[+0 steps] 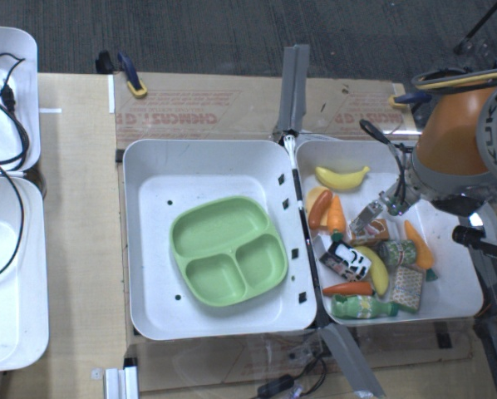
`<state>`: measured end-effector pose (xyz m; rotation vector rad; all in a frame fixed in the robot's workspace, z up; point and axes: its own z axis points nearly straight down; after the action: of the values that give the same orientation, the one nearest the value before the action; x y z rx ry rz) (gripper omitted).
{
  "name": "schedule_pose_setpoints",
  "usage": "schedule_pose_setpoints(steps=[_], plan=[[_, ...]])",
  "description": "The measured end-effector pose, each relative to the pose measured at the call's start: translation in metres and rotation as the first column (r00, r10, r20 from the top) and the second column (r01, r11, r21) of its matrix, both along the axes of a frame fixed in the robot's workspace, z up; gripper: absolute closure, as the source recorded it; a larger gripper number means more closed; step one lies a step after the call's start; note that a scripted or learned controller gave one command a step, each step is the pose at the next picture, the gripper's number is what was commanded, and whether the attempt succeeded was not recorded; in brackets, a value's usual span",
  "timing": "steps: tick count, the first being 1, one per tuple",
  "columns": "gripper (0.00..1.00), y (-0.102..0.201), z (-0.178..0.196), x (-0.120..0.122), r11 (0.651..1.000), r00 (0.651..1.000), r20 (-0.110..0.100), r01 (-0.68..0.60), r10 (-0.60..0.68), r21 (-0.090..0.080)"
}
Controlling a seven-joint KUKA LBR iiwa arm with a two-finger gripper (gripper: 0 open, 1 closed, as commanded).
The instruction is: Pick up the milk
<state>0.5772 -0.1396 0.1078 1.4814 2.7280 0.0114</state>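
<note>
Toward the front of the right bin (473, 302), among a heap of toy food, we found the milk (346, 260): a small carton with black and white cow patches, lying tipped on its side. It touched a yellow banana-like piece (376, 268) on its right and sat just above an orange carrot (346, 289), with a green bottle (363, 307) nearer the front wall.

Our gripper (371, 216) hung over the middle of that bin, just up and to the right of the carton, apart from it. We could not tell how the tool was set; nothing was visibly held in it.

We judged the carton to be a light, hollow toy, fairly stiff on its flat faces, with smooth sides that might slip under a weak pinch. Its boxy shape suggested taking it across the two broad flat faces, near the middle of its body, rather than by a tapered end. Crowding neighbours left little room for a pad to go down beside it.

The left bin (149, 223) held a green divided plate (228, 249).
</note>
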Motion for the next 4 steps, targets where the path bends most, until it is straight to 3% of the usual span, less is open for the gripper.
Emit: schedule_pose_setpoints(steps=[1,2,3,4], plan=[[0.00,0.005,0.000,-0.007,0.985,0.985,-0.001,0.170,-0.170,0.004],[1.00,0.010,0.012,-0.005,0.986,0.986,0.001,0.165,-0.165,0.014],[0.00,0.010,0.012,-0.005,0.986,0.986,0.000,0.166,-0.166,0.014],[0.00,0.037,-0.001,-0.010,0.992,0.992,-0.006,0.129,-0.129,0.010]])
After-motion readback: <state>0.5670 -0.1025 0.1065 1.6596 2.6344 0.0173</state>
